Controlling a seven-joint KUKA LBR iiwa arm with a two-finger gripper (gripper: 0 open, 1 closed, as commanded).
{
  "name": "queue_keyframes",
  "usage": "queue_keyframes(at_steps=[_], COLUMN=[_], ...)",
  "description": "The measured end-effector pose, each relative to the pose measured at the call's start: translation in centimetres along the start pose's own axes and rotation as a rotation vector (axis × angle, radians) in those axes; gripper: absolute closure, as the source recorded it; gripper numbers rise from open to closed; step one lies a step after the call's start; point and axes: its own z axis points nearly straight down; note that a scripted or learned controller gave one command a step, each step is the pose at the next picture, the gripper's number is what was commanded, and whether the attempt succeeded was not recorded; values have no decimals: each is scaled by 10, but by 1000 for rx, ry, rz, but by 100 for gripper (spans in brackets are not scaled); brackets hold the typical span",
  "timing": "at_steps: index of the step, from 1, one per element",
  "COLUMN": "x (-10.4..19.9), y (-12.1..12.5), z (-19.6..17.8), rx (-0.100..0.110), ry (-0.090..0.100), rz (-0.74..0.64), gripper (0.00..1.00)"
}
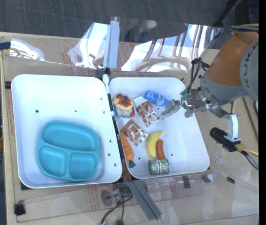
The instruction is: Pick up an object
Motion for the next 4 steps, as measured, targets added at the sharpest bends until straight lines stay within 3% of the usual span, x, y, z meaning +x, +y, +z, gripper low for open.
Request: queue_keyframes(at_steps=[1, 2, 3, 4], x=[15, 12, 10, 63], y=[-48, -66, -64, -37], z=[99, 138, 125, -20], rx=[2, -1, -5, -3], ry=[1, 1, -2, -2], rz=[-26, -35, -40, -101], gripper=[0, 0, 100, 100])
